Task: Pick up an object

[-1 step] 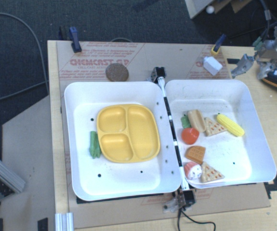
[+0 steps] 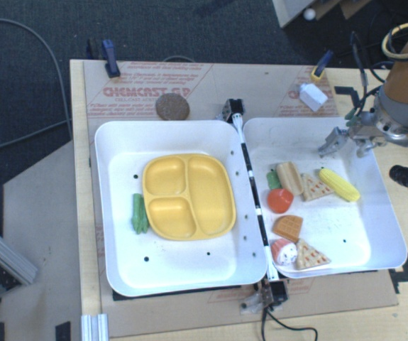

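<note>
The pincer (image 2: 347, 139), apparently spread and empty, hovers at one o'clock in the right bin (image 2: 381, 247), just at eleven o'clock of the yellow corn cob (image 2: 339, 184), which looks light, rigid and slick, best gripped across its narrow middle.

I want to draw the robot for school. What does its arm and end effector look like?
The arm comes in from the right. It is round and grey, with an orange band above the wrist. A yellow cable loops near the top, and thin dark wires run beside it. The end effector is small, made of grey metal, with thin pointy fingers.
</note>
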Motion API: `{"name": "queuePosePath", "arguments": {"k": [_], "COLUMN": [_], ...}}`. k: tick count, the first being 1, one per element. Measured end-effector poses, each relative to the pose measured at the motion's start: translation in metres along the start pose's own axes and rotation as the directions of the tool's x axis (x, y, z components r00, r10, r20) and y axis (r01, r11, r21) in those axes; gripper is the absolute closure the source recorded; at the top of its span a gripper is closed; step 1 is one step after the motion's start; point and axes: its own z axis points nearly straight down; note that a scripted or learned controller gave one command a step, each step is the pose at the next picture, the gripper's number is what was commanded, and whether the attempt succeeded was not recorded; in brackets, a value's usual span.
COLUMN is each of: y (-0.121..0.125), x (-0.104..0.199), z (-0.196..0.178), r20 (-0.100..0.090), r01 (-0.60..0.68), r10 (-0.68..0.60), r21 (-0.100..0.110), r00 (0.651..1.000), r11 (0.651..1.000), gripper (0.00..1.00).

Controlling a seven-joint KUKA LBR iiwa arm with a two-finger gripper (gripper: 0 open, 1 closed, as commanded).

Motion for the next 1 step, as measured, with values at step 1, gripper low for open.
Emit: {"name": "queuePosePath", "arguments": {"k": [1], "y": [-0.0546], "x": [0.0267], "z": [0.0435], "r20": [0.003], "r01": [-0.001], "r10": [0.001], "r21": [-0.005], "r00": [1.000], "r11": [1.000], "gripper": [0.00]}}
